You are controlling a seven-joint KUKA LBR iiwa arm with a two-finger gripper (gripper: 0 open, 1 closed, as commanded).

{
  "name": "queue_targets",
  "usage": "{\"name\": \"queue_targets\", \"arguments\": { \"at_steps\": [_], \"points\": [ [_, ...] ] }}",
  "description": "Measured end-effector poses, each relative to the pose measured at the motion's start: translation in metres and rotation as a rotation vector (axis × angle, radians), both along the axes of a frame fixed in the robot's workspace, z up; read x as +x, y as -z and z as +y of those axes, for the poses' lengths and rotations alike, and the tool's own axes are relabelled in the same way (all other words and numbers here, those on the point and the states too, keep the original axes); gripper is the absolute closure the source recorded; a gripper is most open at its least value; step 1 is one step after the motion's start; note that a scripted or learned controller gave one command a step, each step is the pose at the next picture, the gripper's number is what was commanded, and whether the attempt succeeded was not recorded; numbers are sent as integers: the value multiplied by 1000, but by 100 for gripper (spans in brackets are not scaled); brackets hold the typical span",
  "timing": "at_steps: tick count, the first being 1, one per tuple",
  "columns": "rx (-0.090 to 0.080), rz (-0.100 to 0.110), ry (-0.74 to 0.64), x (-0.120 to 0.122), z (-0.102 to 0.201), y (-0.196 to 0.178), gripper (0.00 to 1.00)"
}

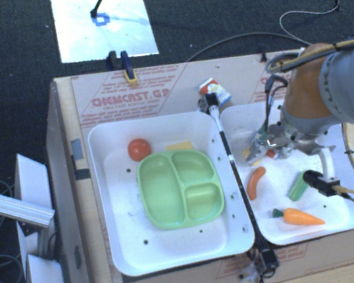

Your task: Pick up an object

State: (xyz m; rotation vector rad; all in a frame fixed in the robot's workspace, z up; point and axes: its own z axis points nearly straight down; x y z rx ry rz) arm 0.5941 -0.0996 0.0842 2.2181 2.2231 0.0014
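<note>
Red print on the brown sheet covering the table (155, 84) reads roughly "CHEMCAST GP", partly blurred. Pincer (261, 143) sits low in the right bin (348, 213), upper left part; whether it is released or clenched cannot be told. A small yellow object (252, 154) lies touching its tip at about 8 o'clock. Orange sausage shape (255, 182) at 7 o'clock, near. Green block (297, 187) at 5 o'clock; carrot (300, 216) farther, 5 o'clock. Left bin (126, 259) holds a green divided plate (179, 188) and red ball (139, 149).

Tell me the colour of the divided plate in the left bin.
Light green; the divided plate shows clearly in the camera view.
</note>
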Motion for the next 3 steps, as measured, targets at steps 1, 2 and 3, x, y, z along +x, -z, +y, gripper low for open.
{"name": "queue_targets", "arguments": {
  "at_steps": [1,2,3],
  "points": [
    [0,-2,-1,1,0,-11,100],
    [0,-2,-1,1,0,-11,0],
    [-1,-7,-2,46,8,-4,0]
  ]
}}
